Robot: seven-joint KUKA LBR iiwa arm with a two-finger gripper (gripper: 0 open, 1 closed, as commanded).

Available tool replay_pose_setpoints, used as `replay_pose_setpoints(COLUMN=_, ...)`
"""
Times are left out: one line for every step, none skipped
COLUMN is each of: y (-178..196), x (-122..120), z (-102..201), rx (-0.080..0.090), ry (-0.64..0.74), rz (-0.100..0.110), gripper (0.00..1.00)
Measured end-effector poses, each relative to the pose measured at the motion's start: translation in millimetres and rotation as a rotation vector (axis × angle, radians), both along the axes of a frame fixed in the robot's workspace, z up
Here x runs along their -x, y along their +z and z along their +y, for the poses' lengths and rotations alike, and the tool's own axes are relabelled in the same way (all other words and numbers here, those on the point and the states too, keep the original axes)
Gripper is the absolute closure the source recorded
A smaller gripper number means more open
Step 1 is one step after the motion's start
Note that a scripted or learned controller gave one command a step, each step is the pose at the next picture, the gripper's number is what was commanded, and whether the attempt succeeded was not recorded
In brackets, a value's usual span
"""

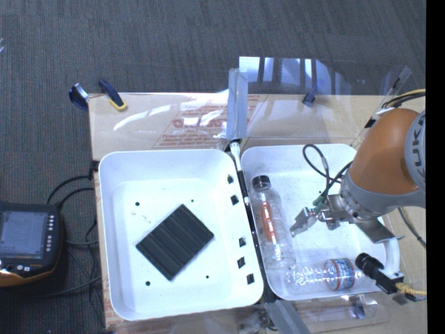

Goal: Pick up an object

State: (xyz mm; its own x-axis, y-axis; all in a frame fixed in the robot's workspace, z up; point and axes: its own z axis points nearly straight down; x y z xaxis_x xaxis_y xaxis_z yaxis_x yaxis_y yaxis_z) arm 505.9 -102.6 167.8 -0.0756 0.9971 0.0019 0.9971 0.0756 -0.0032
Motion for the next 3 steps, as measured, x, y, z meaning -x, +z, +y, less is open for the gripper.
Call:
replay_pose_setpoints(y=-41.5, x=-61.4, z=-22.2, rx=0.0, ry=-0.012, rz=0.001, gripper=0.0)
replay_pose_setpoints(y=-72.8, x=5.6, z=-4.6, rx=0.031, ry=-0.085, rz=-0.031, gripper=0.0)
replay_pose_setpoints(y=-31.7, x=-3.0, z=-0.4, rx=0.014, ry=-0.101, rz=-0.011, gripper=0.0)
